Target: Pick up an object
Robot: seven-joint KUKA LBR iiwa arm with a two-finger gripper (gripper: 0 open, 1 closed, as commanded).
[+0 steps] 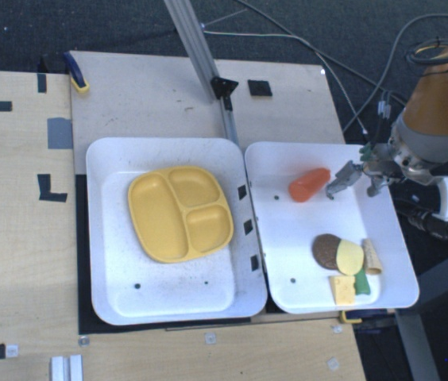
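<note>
A: Starting from the left, we have the counter (17, 236), then the left bin (105, 292) with a yellow divided plate (180, 213) lying flat in it. Nothing there for us to lift easily.

B: Agreed. Moving right, the right bin (287, 292) holds the likely targets. The orange carrot-like piece (310, 184) lies near the bin's upper middle, apart from everything else.

A: And lower right we see a cluster: a brown disc (326, 250), a yellow disc (349, 256) overlapping it, a tan stick (372, 255), and a yellow block (341, 289) touching a green piece (362, 282).

B: Our end effector (357, 180) hangs just right of the orange piece, over the bin's upper right. Its fingers (340, 182) look spread apart, with nothing between them.

A: So what could go wrong, in our judgement?

B: We think the orange piece is rounded, so a close that lands off-centre may roll it aside. If we come down too far right, a finger could strike the bin wall.

A: And the cluster?

B: Packed pieces may be shoved or come up two at once.
</note>
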